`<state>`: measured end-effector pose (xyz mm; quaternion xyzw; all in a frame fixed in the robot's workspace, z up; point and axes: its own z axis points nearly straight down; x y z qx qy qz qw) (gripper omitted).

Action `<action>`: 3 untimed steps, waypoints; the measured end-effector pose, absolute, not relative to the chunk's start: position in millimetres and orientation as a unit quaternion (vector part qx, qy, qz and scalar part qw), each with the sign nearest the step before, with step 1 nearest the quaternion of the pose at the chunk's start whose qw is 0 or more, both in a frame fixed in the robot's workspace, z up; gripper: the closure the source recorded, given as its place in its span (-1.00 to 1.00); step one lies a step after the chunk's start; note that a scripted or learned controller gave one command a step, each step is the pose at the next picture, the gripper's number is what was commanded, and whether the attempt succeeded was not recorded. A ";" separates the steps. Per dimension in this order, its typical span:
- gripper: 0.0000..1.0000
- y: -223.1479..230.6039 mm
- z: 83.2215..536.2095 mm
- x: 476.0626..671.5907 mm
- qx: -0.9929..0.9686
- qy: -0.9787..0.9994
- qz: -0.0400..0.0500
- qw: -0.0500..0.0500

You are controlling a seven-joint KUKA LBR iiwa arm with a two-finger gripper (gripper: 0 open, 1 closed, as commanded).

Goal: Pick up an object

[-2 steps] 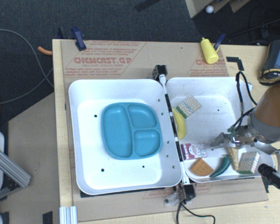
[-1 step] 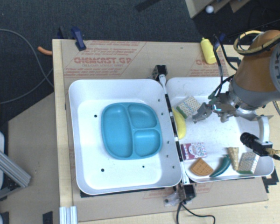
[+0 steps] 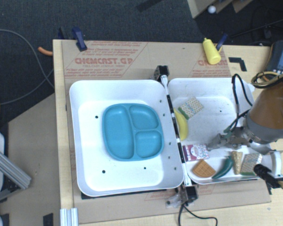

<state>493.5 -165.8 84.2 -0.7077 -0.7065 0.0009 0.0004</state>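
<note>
On the bench: two shallow white bins side by side, left bin (image 3: 85, 102) and right bin (image 3: 212, 86).
Left bin contents: a blue divided plate (image 3: 132, 131) with three compartments, lying flat near the middle.
Right bin, left wall: a yellow banana-shaped piece (image 3: 181, 123) lies along it.
Right bin, upper middle: a small patterned square packet (image 3: 192, 107), tilted.
Right bin, near edge: a white and maroon packet (image 3: 196, 151); an orange waffle-like piece (image 3: 203, 168) just below it; a green curved item (image 3: 225, 167) to its right; a tan speckled block (image 3: 249, 163) further right.
Arm: comes in from the right, low over the right bin.
Gripper (image 3: 226, 139): sits above the near-edge items; cannot tell how it is set, and nothing visibly held.
Bench top, far side: a yellow bottle-like object (image 3: 211, 51) outside the bins.
</note>
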 end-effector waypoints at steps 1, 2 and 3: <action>-1.00 -108.6 84.8 543.3 -0.707 -0.707 -0.001 -0.001; -1.00 -183.4 112.0 615.9 -0.707 -0.707 0.000 -0.002; -1.00 -223.9 116.4 559.3 -0.707 -0.707 0.000 0.001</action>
